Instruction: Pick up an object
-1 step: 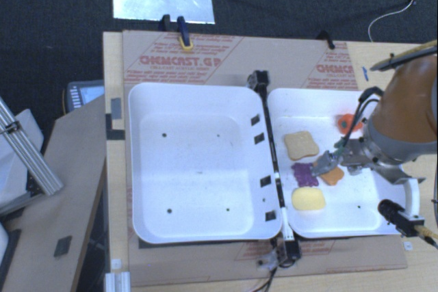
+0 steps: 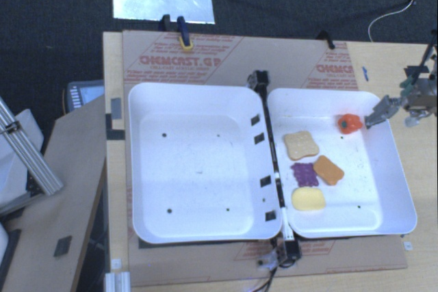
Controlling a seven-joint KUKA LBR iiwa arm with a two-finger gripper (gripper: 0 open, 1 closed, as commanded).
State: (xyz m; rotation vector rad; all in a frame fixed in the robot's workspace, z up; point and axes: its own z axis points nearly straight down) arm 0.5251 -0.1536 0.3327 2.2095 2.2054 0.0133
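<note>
Gripper [image 2: 375, 118] at right bin [image 2: 393, 167] rim beside orange-red toy [image 2: 349, 123], likely lining up a grasp; finger state cannot be told; nothing visibly held

Red "CHEMCAST GP" print repeats across the board [image 2: 205, 59] under the bins.

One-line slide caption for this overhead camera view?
Gripper at the right bin's far edge beside an orange tomato; four more toy foods cluster nearby.

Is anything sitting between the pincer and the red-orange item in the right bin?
Nothing visible. The pincer is just right of the red-orange item, with bare bin floor between. The other pieces lie lower left in the right bin.
</note>
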